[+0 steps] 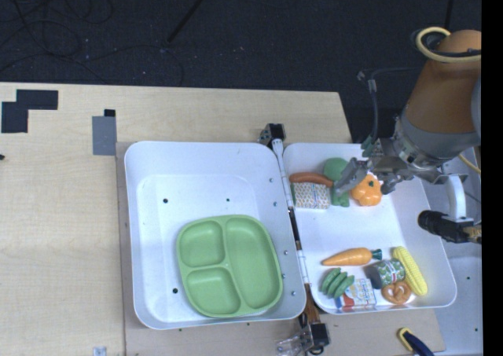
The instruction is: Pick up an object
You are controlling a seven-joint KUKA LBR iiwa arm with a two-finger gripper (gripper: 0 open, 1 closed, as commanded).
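Gripper spread over orange toy, bin's 12 o'clock; probably light, hard, slippery; pinch across middle.

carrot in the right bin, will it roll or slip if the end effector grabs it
The carrot looks like smooth toy plastic, so probably light and somewhat slippery. Its tapered, rounded body could roll or squirt toward the narrow tip. It lies apart from the corn, leaving some room.

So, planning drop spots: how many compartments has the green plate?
3: the plate in the left bin has two smaller ones on its left side and one long one on its right.
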